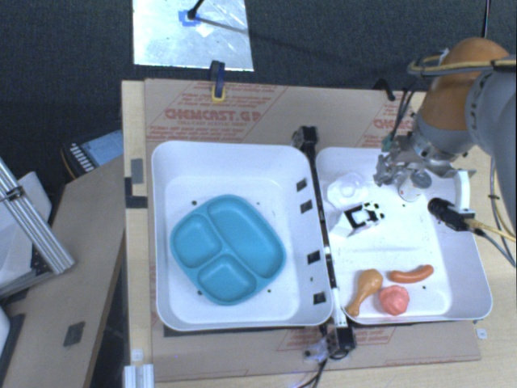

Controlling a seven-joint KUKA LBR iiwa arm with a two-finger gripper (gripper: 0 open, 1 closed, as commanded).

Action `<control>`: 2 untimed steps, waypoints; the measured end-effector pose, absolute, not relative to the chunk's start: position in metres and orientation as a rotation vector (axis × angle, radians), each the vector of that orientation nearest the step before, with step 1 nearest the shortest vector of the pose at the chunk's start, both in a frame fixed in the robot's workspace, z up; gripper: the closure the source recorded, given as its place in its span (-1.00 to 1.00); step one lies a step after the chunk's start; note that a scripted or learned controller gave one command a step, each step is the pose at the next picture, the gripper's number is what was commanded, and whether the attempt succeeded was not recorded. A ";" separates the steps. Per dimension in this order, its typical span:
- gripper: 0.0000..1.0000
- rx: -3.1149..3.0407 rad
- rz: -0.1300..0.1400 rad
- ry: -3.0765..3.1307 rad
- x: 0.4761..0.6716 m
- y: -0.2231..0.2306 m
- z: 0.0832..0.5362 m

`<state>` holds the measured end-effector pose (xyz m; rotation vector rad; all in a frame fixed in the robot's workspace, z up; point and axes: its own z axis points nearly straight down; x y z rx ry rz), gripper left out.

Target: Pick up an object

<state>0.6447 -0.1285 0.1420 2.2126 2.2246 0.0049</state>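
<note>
Over the far end of the right bin (420, 237), I am hovering my fingers (388, 174); whether they are apart or together I cannot tell from this slant, and nothing is showing between them. Just beside them, toward the divider, a clear cup (347, 189) is lying, with a black-and-white block (363, 216) near it. Close to the near wall a sausage (411, 274), a drumstick (365, 289) and a pink lump (394, 300) are sitting close together.

I am judging the cup light, thin and slippery, likely to flex or skid, so I would be pinching it across the rim. The toys are looking light and slightly giving; the drumstick's narrow shank seems the surest hold.

Room is looking widest over the bin's bare middle. The cup is sitting close to the divider and the toys close to the near wall, so a straight descent seems safest. The left bin (161, 217) is carrying a blue tray (228, 249).
</note>
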 end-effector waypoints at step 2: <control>1.00 2.213 0.005 2.223 0.640 -0.139 0.264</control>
